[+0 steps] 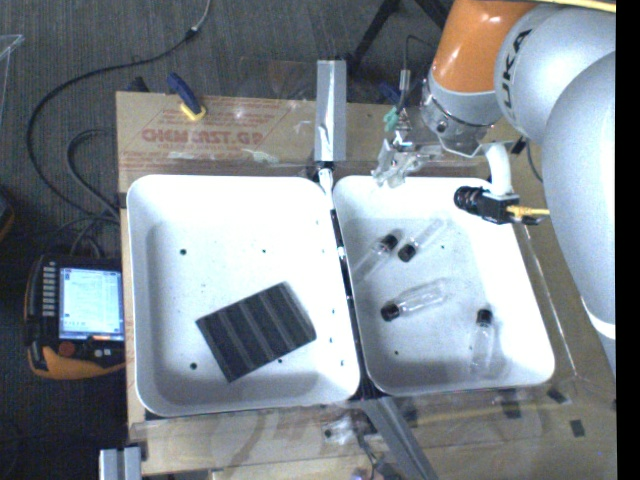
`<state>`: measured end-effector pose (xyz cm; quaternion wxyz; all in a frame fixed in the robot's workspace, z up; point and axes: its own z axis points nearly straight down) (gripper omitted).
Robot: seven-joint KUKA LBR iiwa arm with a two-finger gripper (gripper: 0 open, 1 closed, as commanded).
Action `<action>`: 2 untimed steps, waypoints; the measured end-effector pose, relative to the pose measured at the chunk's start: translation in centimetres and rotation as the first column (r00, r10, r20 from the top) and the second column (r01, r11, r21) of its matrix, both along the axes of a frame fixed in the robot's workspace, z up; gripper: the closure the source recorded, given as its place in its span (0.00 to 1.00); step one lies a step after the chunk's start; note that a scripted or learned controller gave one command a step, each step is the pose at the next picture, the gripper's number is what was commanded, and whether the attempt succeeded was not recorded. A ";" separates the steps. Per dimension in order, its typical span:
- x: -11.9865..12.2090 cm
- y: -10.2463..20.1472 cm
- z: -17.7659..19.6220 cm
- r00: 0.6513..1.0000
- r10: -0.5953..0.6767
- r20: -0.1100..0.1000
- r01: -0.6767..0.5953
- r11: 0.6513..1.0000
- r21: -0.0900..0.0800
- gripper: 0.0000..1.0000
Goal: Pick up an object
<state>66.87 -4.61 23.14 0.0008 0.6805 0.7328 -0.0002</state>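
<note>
My gripper (396, 164) hangs over the far left rim of the right bin (540, 368), below the arm's orange band, and nothing shows in it. Several clear vials with black caps lie in that bin. Two small vials (385, 245) (420, 238) lie just below the gripper, a larger vial (415, 298) lies mid-bin, and another vial (482, 334) rests toward the near right corner. A black ribbed block (256, 330) lies flat in the left bin (150, 268), far from the gripper.
A metal post (330, 108) stands at the back between the bins. A black fitting on the arm (478, 202) juts over the right bin's far right side. A handheld pendant (80, 313) sits on the floor to the left.
</note>
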 end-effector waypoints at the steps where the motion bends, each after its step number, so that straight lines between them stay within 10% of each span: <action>1: -8.9 -6.6 -5.1 0.956 0.293 -0.003 -0.293 0.956 0.002 1.00; 2: -8.8 -6.5 -5.1 0.956 0.294 -0.002 -0.294 0.956 0.003 0.00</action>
